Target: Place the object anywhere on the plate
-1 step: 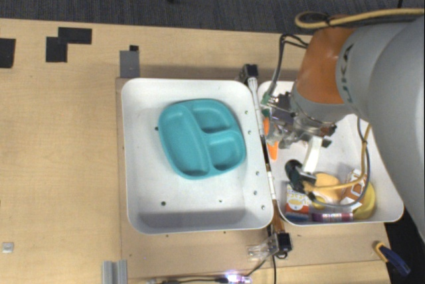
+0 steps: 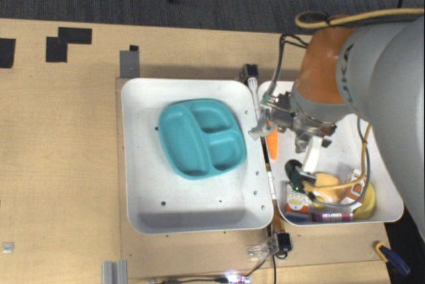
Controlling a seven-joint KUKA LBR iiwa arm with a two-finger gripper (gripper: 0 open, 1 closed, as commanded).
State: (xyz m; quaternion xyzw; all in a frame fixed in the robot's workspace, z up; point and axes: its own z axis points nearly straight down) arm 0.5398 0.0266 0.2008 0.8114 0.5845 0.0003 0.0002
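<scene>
The end effector (image 2: 292,137) is seen low over the right bin (image 2: 393,208), close to the wall shared with the left bin (image 2: 147,200). Whether it is spread or pressed together cannot be told, since the wrist hides its working end from above.

A small orange object (image 2: 271,142) is seen just beside the end effector, at the right bin's left edge, against the dividing wall. It is taken to be the task's thing, though this is only a judgement. It looks narrow and elongated, bright orange, perhaps tapered like a toy carrot, and part of it is covered by the wrist hardware. No grasp on it can be confirmed.

Several risks are judged from this position. The object lies hard against the wall, so a closing grip could be blocked by the rim, or the object could be pushed along the wall and not caught. If it is held only at one end, it could be tipped out during the lift over the divider and dropped back into the right bin or onto the left bin's floor short of the plate (image 2: 170,143). The banana (image 2: 335,195) and other clutter lie near, and could be knocked or picked by mistake. The plate sits in the middle of the left bin, near the divider, so only a short carry is needed.
</scene>
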